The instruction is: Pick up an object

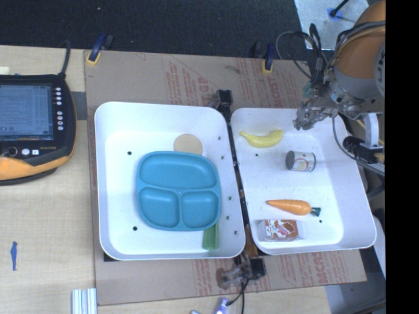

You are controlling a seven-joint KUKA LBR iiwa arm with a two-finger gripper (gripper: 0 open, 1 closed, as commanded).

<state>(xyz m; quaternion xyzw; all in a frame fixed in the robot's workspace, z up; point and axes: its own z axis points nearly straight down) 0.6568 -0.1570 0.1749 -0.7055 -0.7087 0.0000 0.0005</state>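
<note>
grey arm (357, 77), orange band, black cables.

Right bin holds a banana (261, 138), toppled can (300, 161), carrot (290, 207), flat packet (279, 229).

One fixed camera looks down at a slant from above the bench, taking in both shallow white plastic bins (105, 175) at mid-frame, moderately distant.

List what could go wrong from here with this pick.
1. The tool hangs near the right bin's far rim, so a straight descent may strike the rim.
2. The can lies on its side and could roll away when touched.
3. The banana is curved and may slip.
</note>
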